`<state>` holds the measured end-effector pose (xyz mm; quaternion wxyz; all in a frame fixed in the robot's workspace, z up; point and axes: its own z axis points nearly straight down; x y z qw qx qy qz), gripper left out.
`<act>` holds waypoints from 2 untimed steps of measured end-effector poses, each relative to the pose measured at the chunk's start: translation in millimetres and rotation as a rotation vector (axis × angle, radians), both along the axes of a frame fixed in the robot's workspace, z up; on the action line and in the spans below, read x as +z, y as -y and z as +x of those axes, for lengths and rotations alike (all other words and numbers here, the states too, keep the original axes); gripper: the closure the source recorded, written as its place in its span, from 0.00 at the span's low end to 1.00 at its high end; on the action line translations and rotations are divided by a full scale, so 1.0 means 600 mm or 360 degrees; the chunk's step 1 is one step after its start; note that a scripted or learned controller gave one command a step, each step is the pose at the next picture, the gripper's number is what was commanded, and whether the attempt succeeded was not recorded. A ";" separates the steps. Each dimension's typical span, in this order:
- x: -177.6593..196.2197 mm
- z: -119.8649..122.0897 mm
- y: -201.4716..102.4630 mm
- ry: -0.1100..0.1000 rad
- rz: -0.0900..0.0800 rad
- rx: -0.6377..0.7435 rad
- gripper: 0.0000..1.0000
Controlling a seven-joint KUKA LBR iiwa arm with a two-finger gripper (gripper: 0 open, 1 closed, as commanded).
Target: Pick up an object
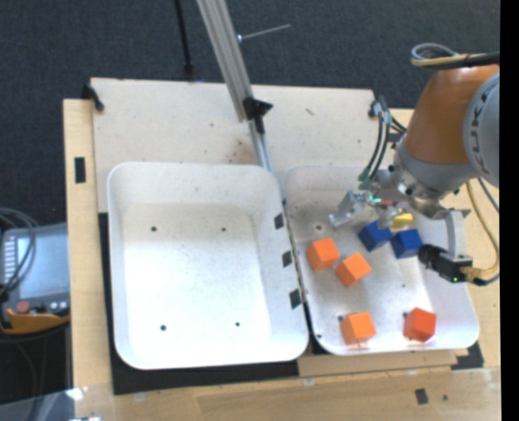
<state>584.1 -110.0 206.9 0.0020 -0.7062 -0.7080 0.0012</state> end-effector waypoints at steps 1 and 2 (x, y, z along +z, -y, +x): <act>0.005 0.002 0.000 0.0009 0.0000 -0.0002 0.00; -0.085 0.014 0.012 0.0000 -0.0005 -0.0008 0.00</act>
